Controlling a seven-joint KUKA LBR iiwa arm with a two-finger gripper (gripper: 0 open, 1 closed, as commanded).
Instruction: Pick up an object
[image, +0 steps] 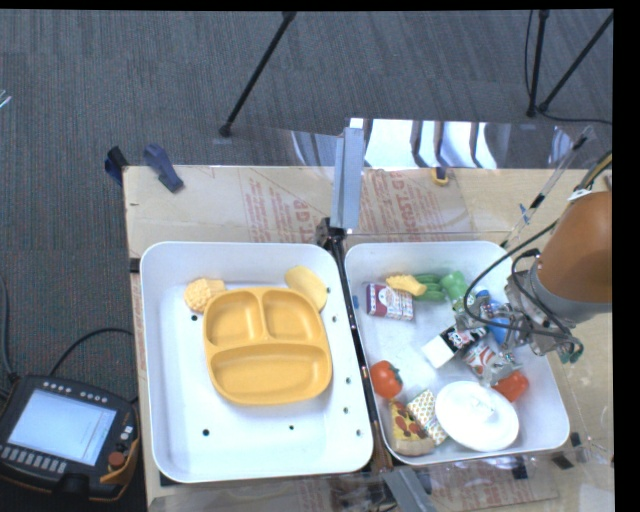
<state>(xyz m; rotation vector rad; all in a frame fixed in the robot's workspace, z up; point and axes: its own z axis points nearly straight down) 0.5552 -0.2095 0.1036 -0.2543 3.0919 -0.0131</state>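
2 white bins (160, 300), 1 yellow tray (266, 345), 1 white plate (477, 415), perhaps 2 tomatoes (385, 379) (cluttered).

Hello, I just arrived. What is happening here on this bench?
A robot arm reaches in from the right, and its gripper is low over the clutter of small toys in the right bin. Nothing can be seen between its fingers. A tomato, a white plate and a pizza slice lie nearby. The left bin has a yellow divided tray.

Yellow divided tray (267, 345), red tomato (385, 379), white plate (477, 414), white bins (160, 400).
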